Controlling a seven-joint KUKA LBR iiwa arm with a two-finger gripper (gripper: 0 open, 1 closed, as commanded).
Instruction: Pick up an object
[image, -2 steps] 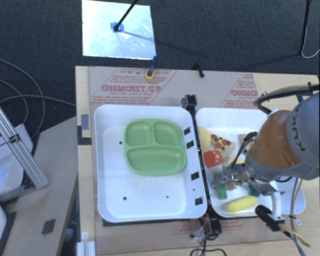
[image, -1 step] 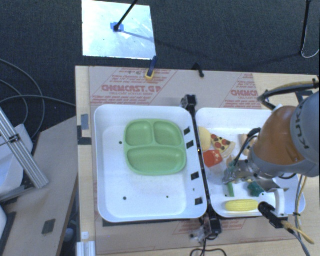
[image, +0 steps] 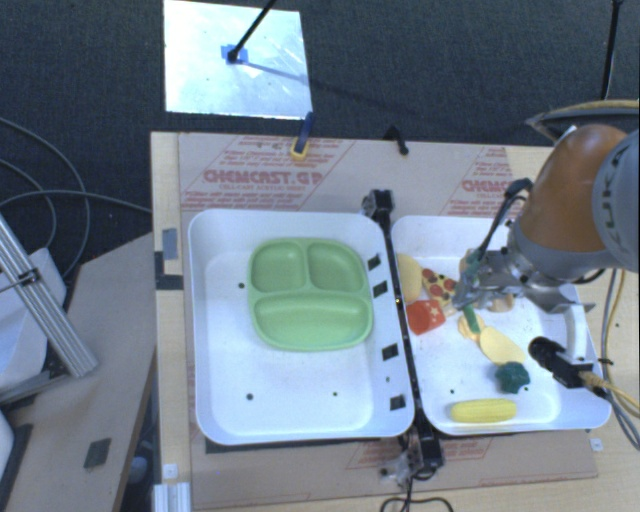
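Nearest the camera, in my right bin (image: 560, 405): a yellow corn cob (image: 483, 410) lies along the front wall, with a green broccoli piece (image: 513, 376) just behind it. Further back sits a yellow spoon-shaped piece (image: 497, 345), then a red piece (image: 425, 317) close to the divider, and a pizza slice (image: 427, 281) beyond that.

My pincer (image: 478, 292) is down low among these, just beside the pizza slice and above the stem of the yellow piece. Whether it is parted or closed, I cannot tell; the wrist hides the tips. Nothing visibly sits between them.

Left bin (image: 220, 400): a green divided plate (image: 308, 295), well apart from me. The cardboard-covered surface (image: 260, 170) runs behind both bins.

Risks, as I judge them: the items are crowded, so a closing grip may nudge the pizza slice aside or catch two pieces at once. The flat slice offers little edge; a slip is likely. The target stays uncertain until lift.
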